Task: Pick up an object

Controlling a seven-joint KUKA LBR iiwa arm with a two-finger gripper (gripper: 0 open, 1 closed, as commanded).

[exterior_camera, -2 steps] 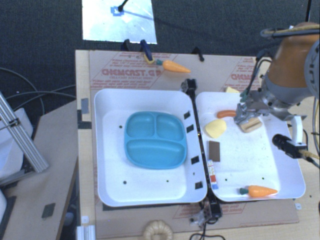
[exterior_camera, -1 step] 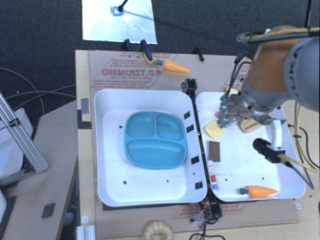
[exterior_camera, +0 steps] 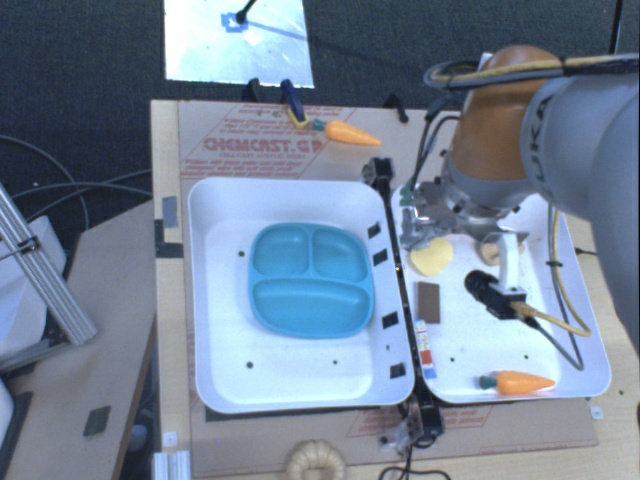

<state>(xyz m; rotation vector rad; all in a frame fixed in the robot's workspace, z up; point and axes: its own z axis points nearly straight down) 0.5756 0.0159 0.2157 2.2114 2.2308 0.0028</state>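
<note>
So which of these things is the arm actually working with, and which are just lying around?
Likely in the job: claw, pale yellow slice beside it, brown block, carrot in the right bin.
Lying about: blue plate in the left bin, second carrot behind the bins, ring in front.

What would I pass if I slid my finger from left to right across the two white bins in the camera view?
blue plate → brown block → orange carrot
</note>
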